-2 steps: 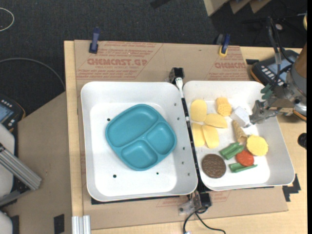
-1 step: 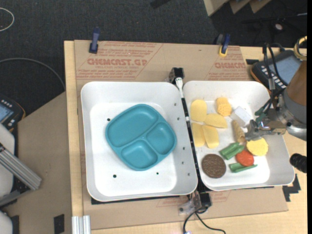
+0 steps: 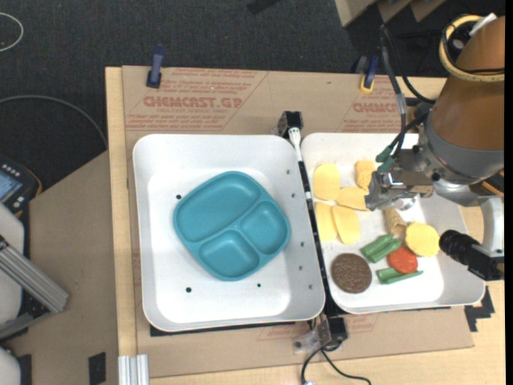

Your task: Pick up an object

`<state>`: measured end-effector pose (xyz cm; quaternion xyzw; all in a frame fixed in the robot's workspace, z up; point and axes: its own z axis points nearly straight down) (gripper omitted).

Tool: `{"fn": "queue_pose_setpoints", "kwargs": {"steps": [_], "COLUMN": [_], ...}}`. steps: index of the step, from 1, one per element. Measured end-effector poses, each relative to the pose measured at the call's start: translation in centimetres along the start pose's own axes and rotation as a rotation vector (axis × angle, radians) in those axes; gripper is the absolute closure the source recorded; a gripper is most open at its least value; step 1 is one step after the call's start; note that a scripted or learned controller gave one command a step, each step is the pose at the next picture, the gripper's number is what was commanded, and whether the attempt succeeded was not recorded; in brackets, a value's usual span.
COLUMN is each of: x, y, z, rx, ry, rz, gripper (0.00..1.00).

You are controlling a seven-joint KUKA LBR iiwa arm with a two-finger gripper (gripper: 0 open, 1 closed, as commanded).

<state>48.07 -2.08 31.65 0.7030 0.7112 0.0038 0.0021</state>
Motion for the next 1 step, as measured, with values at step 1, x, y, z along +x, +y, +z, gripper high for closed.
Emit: {"fn": "queue_pose_setpoints", "kwargs": {"steps": [1], "x": [-4.36], "y": [-0.34], "z": [7.57], "rx": [0.015], "ry": [-0.001], "rz": [0.015], "gripper": [1.00]}}
